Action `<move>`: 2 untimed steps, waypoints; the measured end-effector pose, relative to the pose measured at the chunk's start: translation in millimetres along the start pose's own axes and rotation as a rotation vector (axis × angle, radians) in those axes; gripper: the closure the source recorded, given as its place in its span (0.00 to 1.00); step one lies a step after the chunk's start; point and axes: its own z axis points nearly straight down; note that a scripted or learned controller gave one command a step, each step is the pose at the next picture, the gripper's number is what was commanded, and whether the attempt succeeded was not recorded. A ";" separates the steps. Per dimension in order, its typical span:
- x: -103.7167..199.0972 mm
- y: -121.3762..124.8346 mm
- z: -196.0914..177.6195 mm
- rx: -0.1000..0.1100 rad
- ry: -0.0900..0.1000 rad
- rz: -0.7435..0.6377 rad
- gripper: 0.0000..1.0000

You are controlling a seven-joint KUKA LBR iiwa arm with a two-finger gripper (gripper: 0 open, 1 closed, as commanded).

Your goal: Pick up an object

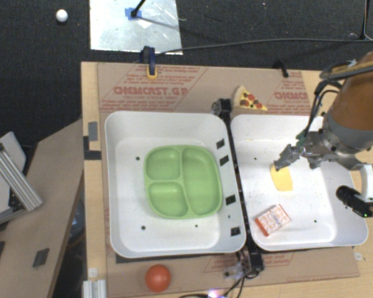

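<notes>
A red ball [158, 277] lies nearest, on the bench edge below the left bin [121, 228], outside it. Beside it, at the foot of the divider between the bins, sits a tangle of small clips and wires.

In the right bin [351, 234] a small red-and-white packet [273, 220] lies tilted near the front wall, apart from everything else. Above it lies a yellow block [283, 179], out on the open bin floor. The gripper [283, 159] hangs just over the block's upper edge, its dark fingers pointing down and left; whether they are apart or closed cannot be told, and the block is not seen between them. The arm [357, 113] crowds in from the right, covering that bin's far right corner, with a black fitting jutting out lower down.

The left bin holds a green tray [183, 180] with three compartments, lying flat in the middle.

Farther back, a pizza slice toy [250, 99] rests on the cardboard just beyond the right bin. A blue and yellow clamp [149, 62] grips the cardboard's far edge, a foil sheet [112, 17] lies beyond it, and a white ball [62, 15] sits on the dark floor.
</notes>
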 end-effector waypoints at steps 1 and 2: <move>3.4 -7.6 45.7 0.003 0.001 0.002 0.00; 11.8 -4.9 104.1 0.003 0.001 0.002 0.00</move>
